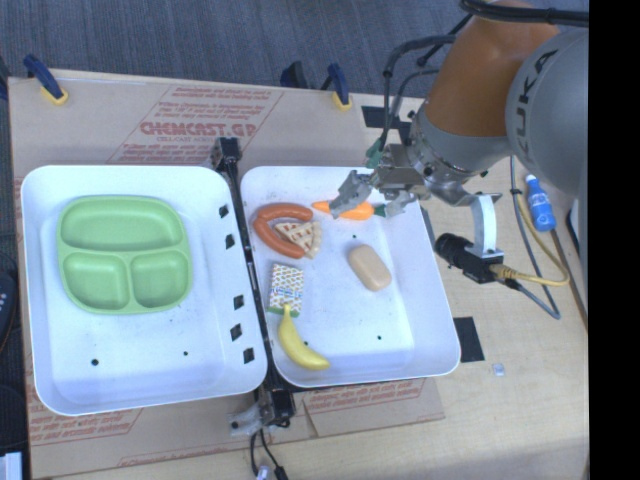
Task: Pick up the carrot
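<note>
The carrot [360,211] is a small orange piece lying at the back of the right bin [430,318], its pointed tip towards the sausage. My gripper [374,199] is low over the carrot, and its grey fingers [350,190] stand apart on either side of the carrot's thick end. The fingers partly cover the carrot. It still rests on the bin floor.
In the right bin lie a curved red sausage [275,218], a waffle wedge [297,235], a tan bread roll [369,267], a patterned packet [286,288] and a banana [297,342]. The left bin [40,348] holds a green divided plate [124,253]. A black divider [240,258] runs between the bins.
</note>
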Controlling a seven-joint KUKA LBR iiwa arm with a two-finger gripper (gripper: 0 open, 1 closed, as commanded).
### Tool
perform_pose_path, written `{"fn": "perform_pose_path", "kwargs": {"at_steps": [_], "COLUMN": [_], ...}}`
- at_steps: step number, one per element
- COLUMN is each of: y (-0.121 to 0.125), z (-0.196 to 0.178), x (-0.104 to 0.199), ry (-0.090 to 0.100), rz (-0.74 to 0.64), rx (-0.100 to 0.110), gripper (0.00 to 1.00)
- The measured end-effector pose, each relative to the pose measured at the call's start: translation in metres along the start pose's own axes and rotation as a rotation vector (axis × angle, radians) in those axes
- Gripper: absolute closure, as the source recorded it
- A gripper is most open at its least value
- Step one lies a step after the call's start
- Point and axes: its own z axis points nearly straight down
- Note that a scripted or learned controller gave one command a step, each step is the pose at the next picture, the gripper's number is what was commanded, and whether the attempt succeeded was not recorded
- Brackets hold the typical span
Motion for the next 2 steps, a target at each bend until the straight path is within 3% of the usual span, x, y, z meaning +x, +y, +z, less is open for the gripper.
{"fn": "perform_pose_path", "kwargs": {"at_steps": [1,2], "y": [0.086,0.085], "z": [0.021,0.186], "x": [-0.065,-0.057], "ry": [-0.001,0.003], "rz": [-0.024,-0.029], "rx": [-0.001,0.012], "gripper": [0.0,0.0]}}
